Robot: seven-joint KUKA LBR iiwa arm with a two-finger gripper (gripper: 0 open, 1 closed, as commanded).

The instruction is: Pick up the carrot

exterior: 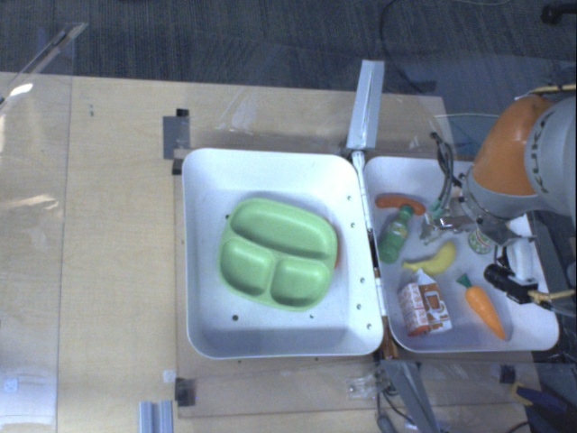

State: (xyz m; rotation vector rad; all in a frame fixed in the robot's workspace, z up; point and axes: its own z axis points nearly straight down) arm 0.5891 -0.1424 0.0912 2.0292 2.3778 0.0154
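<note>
Grey arm's gripper [451,222] hangs over the right bin [541,339]; jaw state cannot be determined. Carrot [484,308] lies near the bin's front right, beside the carton [424,308]. Judged light, rigid, smooth and tapered: grasp across the thicker middle.

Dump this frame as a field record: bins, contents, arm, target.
left bin: holds a green divided plate
right bin: holds carrot, banana, green bottle, small carton, sausage
carrot: lying near the front right of the right bin, apart from the gripper
banana: mid bin
green bottle: by the left wall
small carton: front left
sausage: back left
gripper: over the right bin's back half, finger state unclear
carrot grasped: no
</note>
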